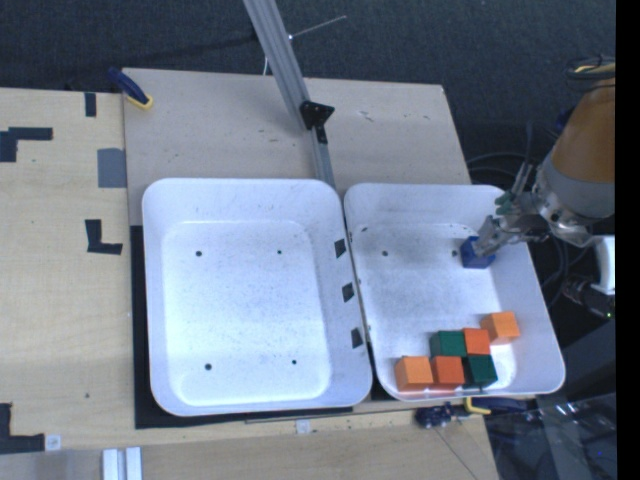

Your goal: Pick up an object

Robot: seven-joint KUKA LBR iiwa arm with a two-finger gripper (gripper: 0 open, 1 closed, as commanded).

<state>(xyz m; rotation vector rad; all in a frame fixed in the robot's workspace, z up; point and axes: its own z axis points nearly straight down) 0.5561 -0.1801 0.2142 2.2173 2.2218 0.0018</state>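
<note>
1. The bench carries two shallow white bins side by side, the left bin and the right bin, their inner rims almost touching.
2. The arm, grey with an orange band, reaches in over the right edge of the right bin.
3. The gripper sits low over that bin, near its right wall and toward the far half.
4. A small blue block lies directly at the gripper's tip, touching or just under it. Whether the block is actually between the fingers cannot be told, and how wide the hand stands cannot be told either.
5. Along the near edge of the right bin, toward its near right corner, sits a cluster of blocks: an orange block at the left end, another orange block just beside it, two green blocks, and two more orange blocks stepping up toward the right wall.
6. The cluster lies well apart from the blue block.
7. A grey metal pole slants across the far side of the bench and ends at the far rims where the bins meet.
8. A blue and yellow clamp rests at the far left corner of the bench.
</note>
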